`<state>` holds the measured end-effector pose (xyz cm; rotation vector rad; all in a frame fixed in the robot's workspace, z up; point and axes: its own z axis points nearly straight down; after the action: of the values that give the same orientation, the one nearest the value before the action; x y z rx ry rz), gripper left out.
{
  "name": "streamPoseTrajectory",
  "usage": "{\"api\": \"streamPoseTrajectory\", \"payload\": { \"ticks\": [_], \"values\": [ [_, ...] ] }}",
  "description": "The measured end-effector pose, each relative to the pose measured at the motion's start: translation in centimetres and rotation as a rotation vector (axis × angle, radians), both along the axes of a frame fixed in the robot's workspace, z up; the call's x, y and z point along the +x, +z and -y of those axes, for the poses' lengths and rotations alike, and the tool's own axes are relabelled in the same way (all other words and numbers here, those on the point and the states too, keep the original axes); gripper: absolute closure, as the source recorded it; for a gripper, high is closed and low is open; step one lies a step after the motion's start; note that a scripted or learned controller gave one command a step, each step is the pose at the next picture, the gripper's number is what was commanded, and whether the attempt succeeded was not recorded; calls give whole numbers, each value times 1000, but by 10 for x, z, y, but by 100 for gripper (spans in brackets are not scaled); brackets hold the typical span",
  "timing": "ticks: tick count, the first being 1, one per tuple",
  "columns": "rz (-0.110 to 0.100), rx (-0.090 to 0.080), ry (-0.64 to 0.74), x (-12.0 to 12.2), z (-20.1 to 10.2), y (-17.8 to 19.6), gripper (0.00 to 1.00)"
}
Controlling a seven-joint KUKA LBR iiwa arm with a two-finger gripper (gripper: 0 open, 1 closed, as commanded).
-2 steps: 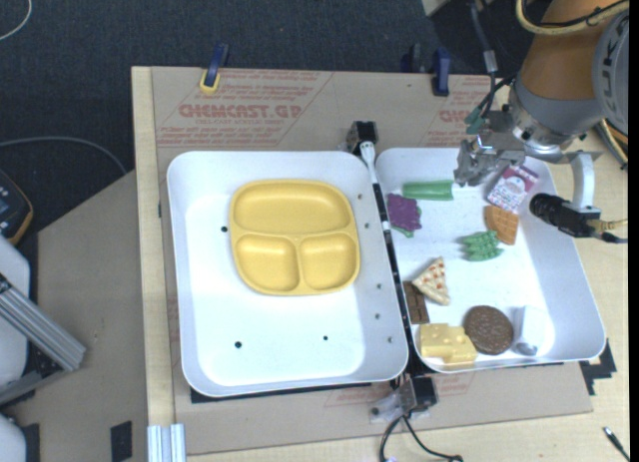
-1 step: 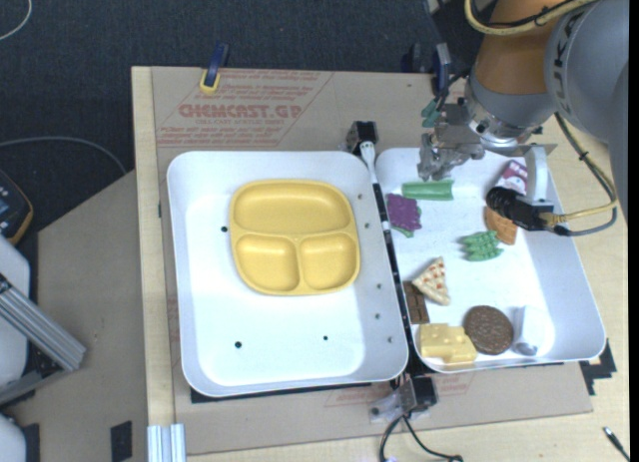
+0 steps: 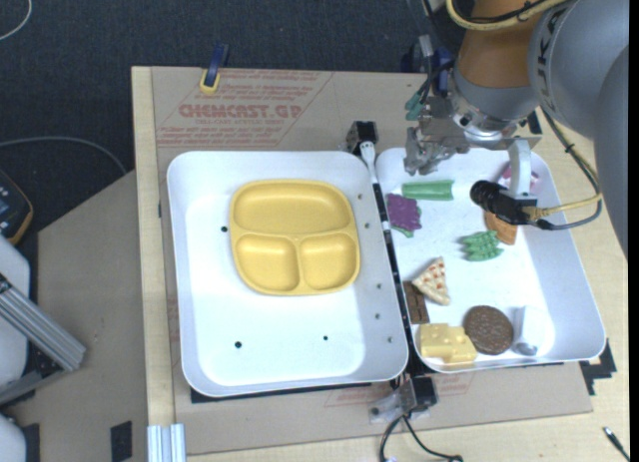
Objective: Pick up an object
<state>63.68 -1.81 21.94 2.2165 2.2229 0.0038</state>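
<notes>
My gripper (image 3: 425, 158) hangs over the far left corner of the right bin (image 3: 574, 285), just beyond a green pea pod (image 3: 427, 190). Nothing shows in its grasp. Near the pod lies a purple bunch of grapes (image 3: 403, 213). Further along the bin are a green leafy piece (image 3: 481, 245), a pizza slice (image 3: 432, 280), a brown bar (image 3: 416, 303), a round brown cookie (image 3: 488, 329) and a yellow cheese block (image 3: 446, 343). An orange piece (image 3: 504, 229) and a pink and white item (image 3: 521, 176) lie to the right of the gripper.
The left bin (image 3: 200, 280) holds a yellow divided plate (image 3: 295, 234). A small grey thing (image 3: 525, 348) lies at the right bin's near edge. The arm's grey and orange body (image 3: 519, 21) looms over the far right corner.
</notes>
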Motion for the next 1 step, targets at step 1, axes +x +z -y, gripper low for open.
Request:
{"api": "streamPoseTrajectory", "payload": {
  "ticks": [1],
  "values": [
    [0, 0, -1, -1, -7, 9, 100]
  ]
}}
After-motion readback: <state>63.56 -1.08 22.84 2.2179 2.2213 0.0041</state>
